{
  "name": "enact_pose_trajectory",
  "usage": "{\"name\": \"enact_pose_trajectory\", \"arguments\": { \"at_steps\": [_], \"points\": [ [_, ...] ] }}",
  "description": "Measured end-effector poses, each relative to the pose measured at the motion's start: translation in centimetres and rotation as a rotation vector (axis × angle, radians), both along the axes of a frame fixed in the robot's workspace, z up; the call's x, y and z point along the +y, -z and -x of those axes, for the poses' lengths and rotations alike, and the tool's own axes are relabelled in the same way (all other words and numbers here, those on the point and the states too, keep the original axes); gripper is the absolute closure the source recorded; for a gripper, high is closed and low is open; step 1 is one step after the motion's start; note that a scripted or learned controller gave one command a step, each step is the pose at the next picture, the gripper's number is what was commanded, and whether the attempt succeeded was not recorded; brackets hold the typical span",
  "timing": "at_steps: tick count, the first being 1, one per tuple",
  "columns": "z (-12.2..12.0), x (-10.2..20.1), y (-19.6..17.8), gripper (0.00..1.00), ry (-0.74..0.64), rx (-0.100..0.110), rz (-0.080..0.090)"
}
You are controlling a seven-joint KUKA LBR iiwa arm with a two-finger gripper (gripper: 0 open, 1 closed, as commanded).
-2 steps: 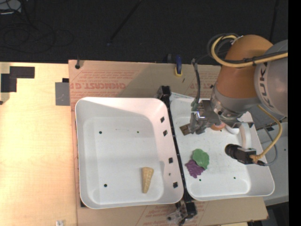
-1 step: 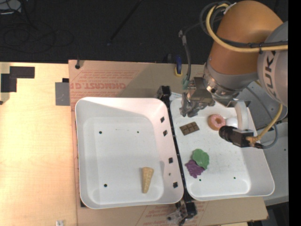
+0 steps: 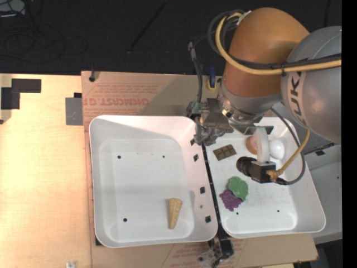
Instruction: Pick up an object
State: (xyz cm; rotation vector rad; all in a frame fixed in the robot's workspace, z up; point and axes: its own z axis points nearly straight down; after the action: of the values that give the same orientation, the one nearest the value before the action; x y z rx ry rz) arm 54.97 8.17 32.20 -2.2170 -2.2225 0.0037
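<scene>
Nothing lifted yet — no pick made, as far as shown. Cone [image 3: 174, 212] lay alone in the left bin [image 3: 106, 149]; chocolate [image 3: 225, 152], green lump [image 3: 238, 186] and purple piece [image 3: 230, 199] lay in the right bin [image 3: 304, 216]. Pincer [image 3: 207, 128] hung low over the seam between bins, near the chocolate — spread or pressed together, could not tell; perhaps nothing in it. Whole grasp and lift left.

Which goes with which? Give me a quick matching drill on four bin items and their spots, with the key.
Items:
1. ice cream cone
2. chocolate bar
3. green leafy piece
4. purple grape bunch

Places:
A. right bin, just left of and below the green piece
B. left bin, near its front edge
C. right bin, upper left, near the gripper
D. right bin, middle

Pairs: 1-B, 2-C, 3-D, 4-A
</scene>
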Motion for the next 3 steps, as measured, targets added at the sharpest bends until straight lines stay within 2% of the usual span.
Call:
{"name": "enact_pose_trajectory", "arguments": {
  "at_steps": [1, 2, 3],
  "points": [
    [2.1, 0.1, 4.3, 1.00, 0.001, 0.006, 0.001],
    [4.0, 0.3, -4.0, 1.00, 0.001, -0.005, 0.000],
    [-1.5, -6.0, 9.9, 1.00, 0.009, 0.007, 0.004]
  ]
}}
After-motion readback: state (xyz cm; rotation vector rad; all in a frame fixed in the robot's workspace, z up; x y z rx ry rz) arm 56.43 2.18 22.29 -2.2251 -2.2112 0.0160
